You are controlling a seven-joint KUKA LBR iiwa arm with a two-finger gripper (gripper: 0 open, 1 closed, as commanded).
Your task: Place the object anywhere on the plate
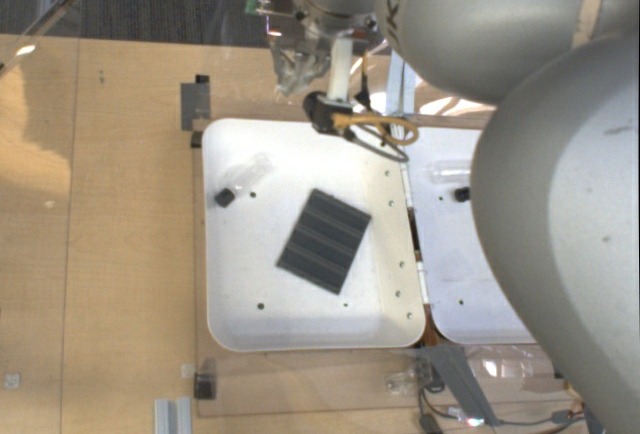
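While the gripper (300, 72) hangs past the left bin's (230, 307) far rim, its finger state unclear, the small dark object (224, 196) lies near the left wall, left of the ridged plate (324, 241)

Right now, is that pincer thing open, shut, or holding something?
Pincer: cannot be told. It hangs above the far rim of the left bin, and its tips are blurred. The dark ridged plate lies in that bin.

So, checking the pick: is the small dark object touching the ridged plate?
Apart. The camera view shows bare white bin floor between the small dark object and the ridged plate.
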